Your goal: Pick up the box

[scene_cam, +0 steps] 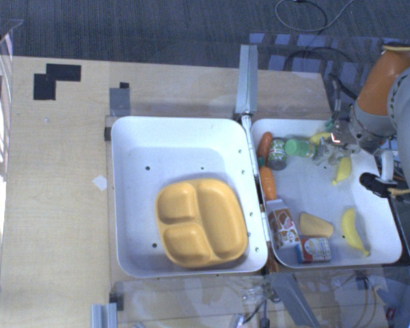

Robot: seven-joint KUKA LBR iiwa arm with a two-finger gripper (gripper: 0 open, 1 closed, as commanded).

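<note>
Camera view puts the gripper [331, 149] low over the far side of the right bin [379, 258], but whether it is spread or closed cannot be told — the wrist blurs it. Just beside it lie a green can [287, 149] on its side and a small banana [342, 169]. The box [283, 227] rests well apart, flat by the bin's near left wall, with a tan wedge [316, 225], a small can [314, 250] and a larger banana [355, 231] nearby. The left bin [133, 183] holds a yellow divided tray [201, 221].
</note>
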